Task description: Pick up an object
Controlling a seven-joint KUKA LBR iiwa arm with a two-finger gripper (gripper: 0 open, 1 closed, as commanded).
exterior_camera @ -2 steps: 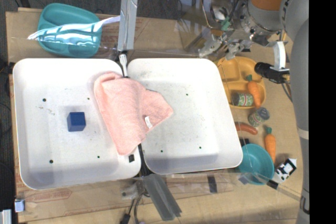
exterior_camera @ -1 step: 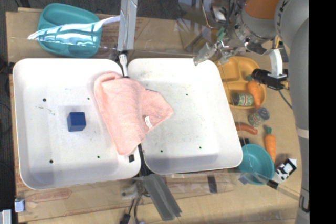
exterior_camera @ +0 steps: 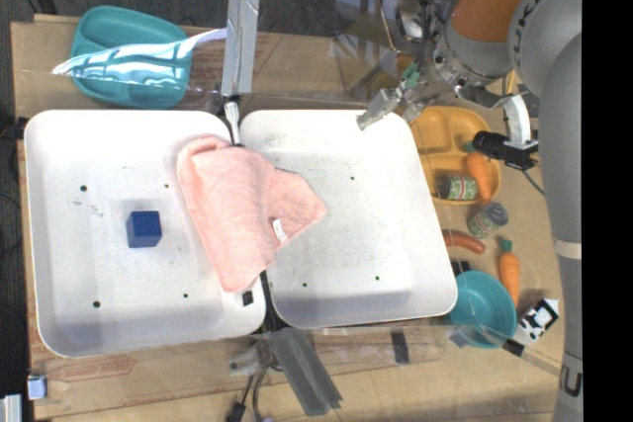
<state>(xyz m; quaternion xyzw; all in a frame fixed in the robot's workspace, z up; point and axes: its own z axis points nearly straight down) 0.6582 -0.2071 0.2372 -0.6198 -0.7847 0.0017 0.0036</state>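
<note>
At the far left of the bench, behind the bins, a teal plastic scoop (exterior_camera: 127, 54) lies with a clear crinkled wrapper (exterior_camera: 119, 64) across it; no print on the wrapper can be read. Below it, the left bin (exterior_camera: 59, 311) holds a small blue cube (exterior_camera: 144, 228), sitting flat on the floor well apart from the walls. A pink cloth (exterior_camera: 247, 212) drapes over the divide between the two bins, one part in the left bin, the other spread into the right bin (exterior_camera: 396, 282), with a small white tag (exterior_camera: 280, 230) on its edge whose writing is too small to make out. A strip of grey tape (exterior_camera: 238, 44) runs up from the gap between the bins at the back.

Over the back right corner of the right bin, the gripper (exterior_camera: 381, 111) hangs from the grey arm (exterior_camera: 544, 25) with its orange band; whether its fingers are apart or together cannot be told, and nothing is seen in it. Right of the bin, a yellow tray (exterior_camera: 445, 128) holds a small can (exterior_camera: 457, 188) with an unreadable label and a toy carrot (exterior_camera: 481, 175). Nearer the front lie a grey lump (exterior_camera: 489, 217), a red sausage-like toy (exterior_camera: 463, 241), another carrot (exterior_camera: 508, 274), a teal bowl (exterior_camera: 485, 306) and a black-and-white marker tag (exterior_camera: 539, 317).
</note>
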